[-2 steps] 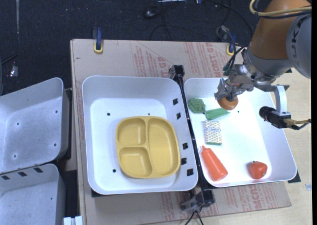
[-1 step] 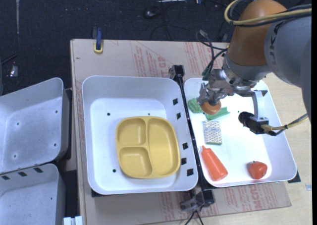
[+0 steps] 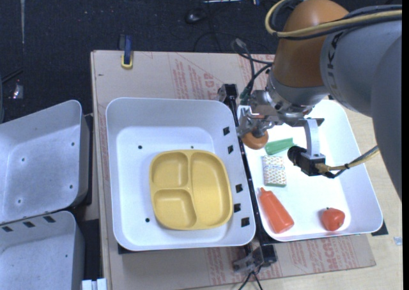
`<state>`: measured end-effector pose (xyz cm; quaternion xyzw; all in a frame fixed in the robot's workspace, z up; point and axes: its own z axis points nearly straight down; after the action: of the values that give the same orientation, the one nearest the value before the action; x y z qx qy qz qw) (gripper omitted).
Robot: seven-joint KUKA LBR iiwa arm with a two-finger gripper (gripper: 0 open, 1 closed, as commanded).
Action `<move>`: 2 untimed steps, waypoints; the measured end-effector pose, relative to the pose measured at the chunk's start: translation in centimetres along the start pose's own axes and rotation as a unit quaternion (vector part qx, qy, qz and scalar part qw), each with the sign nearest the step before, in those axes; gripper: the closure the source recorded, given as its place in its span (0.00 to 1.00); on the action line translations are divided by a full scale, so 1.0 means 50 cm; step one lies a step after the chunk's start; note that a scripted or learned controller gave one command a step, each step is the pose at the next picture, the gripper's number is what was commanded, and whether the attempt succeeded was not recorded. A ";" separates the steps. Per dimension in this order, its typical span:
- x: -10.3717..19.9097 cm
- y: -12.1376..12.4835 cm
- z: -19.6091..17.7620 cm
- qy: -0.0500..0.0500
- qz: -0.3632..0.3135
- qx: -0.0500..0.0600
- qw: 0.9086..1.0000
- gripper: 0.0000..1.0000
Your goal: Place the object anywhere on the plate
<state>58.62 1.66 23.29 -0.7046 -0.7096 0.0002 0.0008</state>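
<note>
The plywood bench (image 3: 160, 65) carries two white bins. The left bin (image 3: 121, 154) holds a yellow three-compartment plastic plate (image 3: 190, 189). The gripper (image 3: 254, 130) hangs over the right bin (image 3: 358, 174), an orange rounded object (image 3: 255, 140) just beneath it; finger state: cannot tell.

1. i see the bench (image 3: 160, 71), a pale board with faint red printing, set over a dark speckled floor (image 3: 57, 7).
2. two shallow white bins sit side by side on it, touching along the middle: the left bin (image 3: 121, 174) and the right bin (image 3: 361, 186).
3. a small clamp with a blue handle and yellow jaw (image 3: 128, 52) grips the bench's far edge near the left corner.
4. black clips (image 3: 255, 258) sit at the near edge between the bins.
</note>
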 end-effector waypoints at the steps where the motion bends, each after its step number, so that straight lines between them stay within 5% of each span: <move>1: 0.112 0.004 0.022 0.000 -0.001 0.000 1.000 1.00; 2: 0.215 0.023 0.000 0.001 -0.001 -0.002 1.000 1.00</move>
<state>59.67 12.43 23.31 -0.7041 -0.7101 -0.0016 0.0000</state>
